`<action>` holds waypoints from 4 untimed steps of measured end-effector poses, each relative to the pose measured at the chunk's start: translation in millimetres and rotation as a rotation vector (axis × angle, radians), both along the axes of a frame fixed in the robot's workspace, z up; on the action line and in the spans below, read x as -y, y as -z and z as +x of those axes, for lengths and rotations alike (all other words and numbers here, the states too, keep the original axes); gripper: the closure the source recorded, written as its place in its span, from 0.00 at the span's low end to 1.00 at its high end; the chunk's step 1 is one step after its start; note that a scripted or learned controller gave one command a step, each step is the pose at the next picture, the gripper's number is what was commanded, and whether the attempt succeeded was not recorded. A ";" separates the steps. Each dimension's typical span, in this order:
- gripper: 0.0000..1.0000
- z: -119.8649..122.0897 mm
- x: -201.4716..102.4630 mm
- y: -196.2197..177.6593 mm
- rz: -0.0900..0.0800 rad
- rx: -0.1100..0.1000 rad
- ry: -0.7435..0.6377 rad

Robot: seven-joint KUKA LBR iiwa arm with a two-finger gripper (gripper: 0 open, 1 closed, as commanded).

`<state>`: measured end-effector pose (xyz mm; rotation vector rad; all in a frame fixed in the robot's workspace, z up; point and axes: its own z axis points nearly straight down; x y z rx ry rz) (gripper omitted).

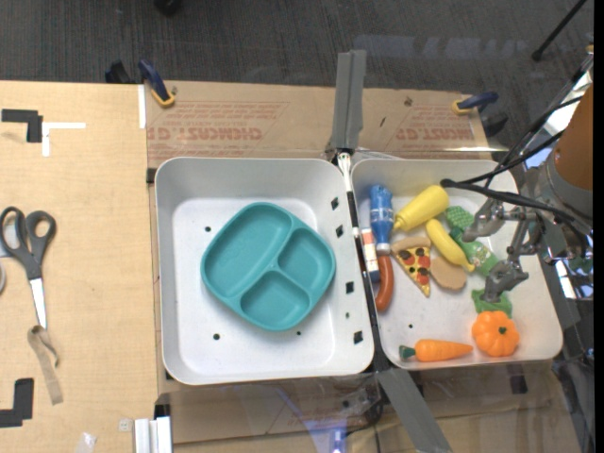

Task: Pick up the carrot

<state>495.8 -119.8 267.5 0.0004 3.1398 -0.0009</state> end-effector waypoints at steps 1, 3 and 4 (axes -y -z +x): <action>0.00 4.4 13.6 89.0 0.001 -0.001 0.140; 0.00 -17.1 43.3 163.1 0.001 0.000 0.271; 1.00 -15.4 42.5 153.6 0.000 0.003 0.267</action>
